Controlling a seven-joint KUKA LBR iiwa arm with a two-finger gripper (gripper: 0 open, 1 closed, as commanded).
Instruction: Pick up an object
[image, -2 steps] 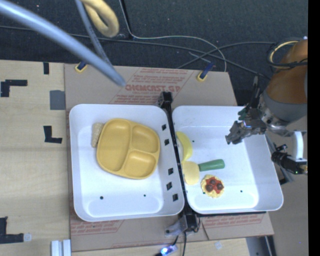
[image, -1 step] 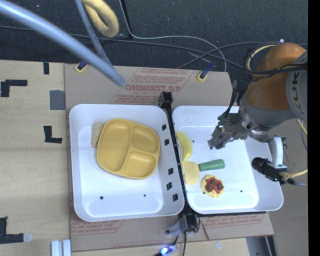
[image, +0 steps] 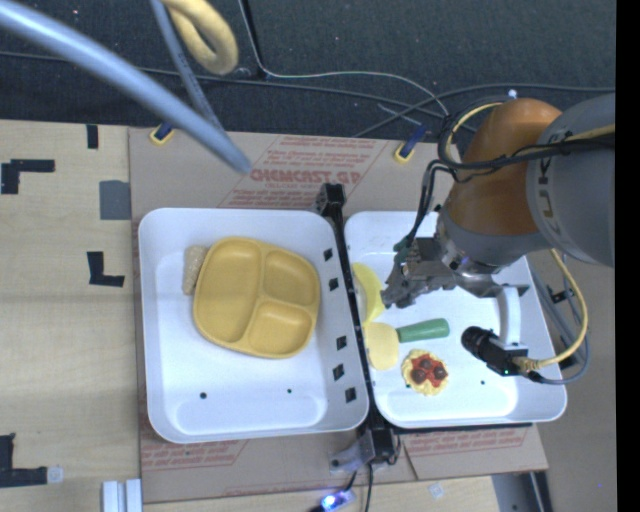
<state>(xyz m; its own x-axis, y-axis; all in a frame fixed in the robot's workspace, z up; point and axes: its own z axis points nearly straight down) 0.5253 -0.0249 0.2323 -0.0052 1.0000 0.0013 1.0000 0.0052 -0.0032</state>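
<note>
Left bin (image: 170, 400): holds a yellow divided plate (image: 256, 296) with a tan sponge (image: 194, 268) tucked at its far-left edge. Right bin (image: 530, 400): holds the small candidates, namely a green cylinder (image: 424, 328), a pale yellow piece (image: 382, 345) and a red-topped toy pizza (image: 426, 371). My gripper (image: 403, 285) is low over the right bin, just above the green cylinder and beside another yellow item (image: 366, 285) at the wall. Whether it is open or closed, I cannot tell. In my judgement nothing is lifted yet; grasp and lift are outstanding.
</note>
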